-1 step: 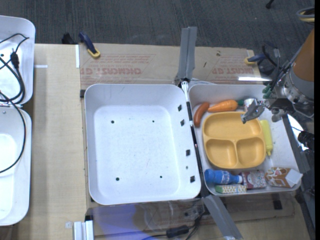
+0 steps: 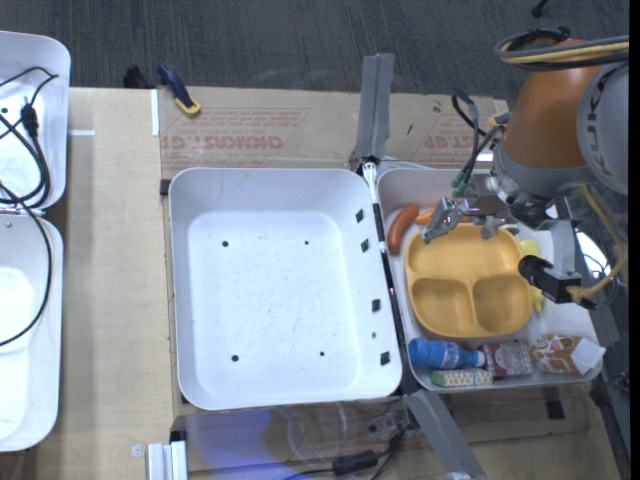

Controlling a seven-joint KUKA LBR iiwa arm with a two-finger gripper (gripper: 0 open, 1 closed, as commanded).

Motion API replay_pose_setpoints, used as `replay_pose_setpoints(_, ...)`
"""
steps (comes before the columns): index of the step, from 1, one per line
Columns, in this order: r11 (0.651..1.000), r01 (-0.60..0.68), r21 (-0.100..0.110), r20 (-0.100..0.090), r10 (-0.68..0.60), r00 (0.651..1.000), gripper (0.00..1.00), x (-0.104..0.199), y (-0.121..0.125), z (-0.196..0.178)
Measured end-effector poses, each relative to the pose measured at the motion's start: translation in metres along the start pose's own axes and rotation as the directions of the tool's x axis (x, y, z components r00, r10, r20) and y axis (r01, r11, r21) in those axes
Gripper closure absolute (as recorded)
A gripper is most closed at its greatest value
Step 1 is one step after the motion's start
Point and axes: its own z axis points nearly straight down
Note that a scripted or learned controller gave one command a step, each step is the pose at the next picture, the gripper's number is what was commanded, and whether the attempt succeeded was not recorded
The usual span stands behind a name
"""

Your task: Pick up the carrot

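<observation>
The carrot [image 2: 400, 227], an orange-red stick, lies in the right bin [image 2: 392, 184] along its left wall, near the far end. Just right of it my gripper [image 2: 467, 222] hangs over the far rim of a yellow divided plate [image 2: 470, 288]. Its two metal fingers [image 2: 438, 225] stand apart with nothing between them, so the gripper is open. The left finger is a short way from the carrot and not touching it. A small orange bit [image 2: 425, 213] shows between the carrot and the finger; I cannot tell what it is.
The right bin also holds a blue bottle [image 2: 446, 353] and snack packets [image 2: 560, 353] along its near wall, and a yellow item [image 2: 541, 278] beside the plate. The left bin [image 2: 185, 268] is next to it. A blue-and-yellow clamp [image 2: 178, 90] lies on the bench behind.
</observation>
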Motion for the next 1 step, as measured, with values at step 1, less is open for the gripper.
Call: replay_pose_setpoints(1, 0.999, 0.05, -0.015, 0.003, -0.05, 0.999, 0.0, -0.0372, 0.0415, 0.083)
